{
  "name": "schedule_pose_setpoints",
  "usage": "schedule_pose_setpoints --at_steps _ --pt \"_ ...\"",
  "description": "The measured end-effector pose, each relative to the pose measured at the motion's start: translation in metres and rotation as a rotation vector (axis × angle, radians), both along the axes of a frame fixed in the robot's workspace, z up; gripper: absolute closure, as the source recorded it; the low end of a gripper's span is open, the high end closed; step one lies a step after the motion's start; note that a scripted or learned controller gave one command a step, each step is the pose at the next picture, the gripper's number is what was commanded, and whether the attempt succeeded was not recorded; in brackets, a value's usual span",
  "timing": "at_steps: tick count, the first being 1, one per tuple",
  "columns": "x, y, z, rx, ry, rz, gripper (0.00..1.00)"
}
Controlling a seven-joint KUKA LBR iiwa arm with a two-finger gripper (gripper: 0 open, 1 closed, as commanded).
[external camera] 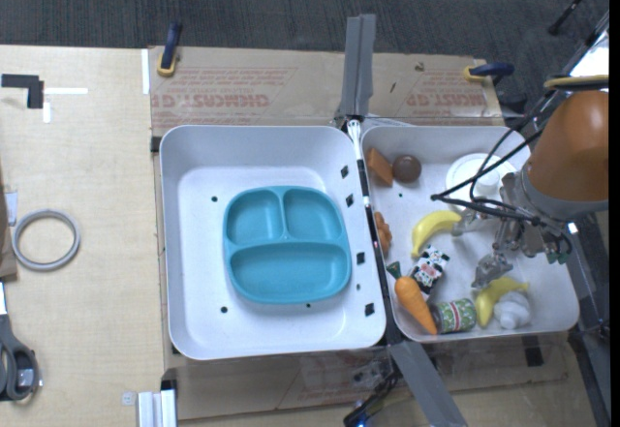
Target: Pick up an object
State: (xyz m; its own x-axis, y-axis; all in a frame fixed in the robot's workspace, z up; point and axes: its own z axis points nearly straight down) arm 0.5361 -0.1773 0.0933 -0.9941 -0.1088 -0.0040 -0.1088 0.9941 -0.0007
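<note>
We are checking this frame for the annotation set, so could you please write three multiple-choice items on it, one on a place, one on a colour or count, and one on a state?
1. Where does the divided plate lie?
A. In the left bin
B. In the right bin
C. On the bare bench

2. What colour is that plate?
A. Red
B. Teal blue
C. Yellow

3. How does the carrot stand to the pincer?
A. Gripped and lifted clear
B. Lying on the bin floor, apart from it
C. Resting on the plate

Answers:
1 A: the plate sits in the middle of the left bin.
2 B: its three compartments are all teal blue.
3 B: the carrot lies near the front left corner of the right bin, while the pincer hangs over that bin's right part, above a small yellow toy.
</note>
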Motion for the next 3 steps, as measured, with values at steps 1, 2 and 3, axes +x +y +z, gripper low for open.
schedule_pose_setpoints --at_steps 1,2,3 --pt "0.018 0.074 -0.001 0.001 0.0 0.016 0.0" --pt "0.066 0.078 -0.001 0.0 0.0 0.068 0.0" --pt "0.067 0.078 0.01 -0.001 -0.006 0.066 1.0"
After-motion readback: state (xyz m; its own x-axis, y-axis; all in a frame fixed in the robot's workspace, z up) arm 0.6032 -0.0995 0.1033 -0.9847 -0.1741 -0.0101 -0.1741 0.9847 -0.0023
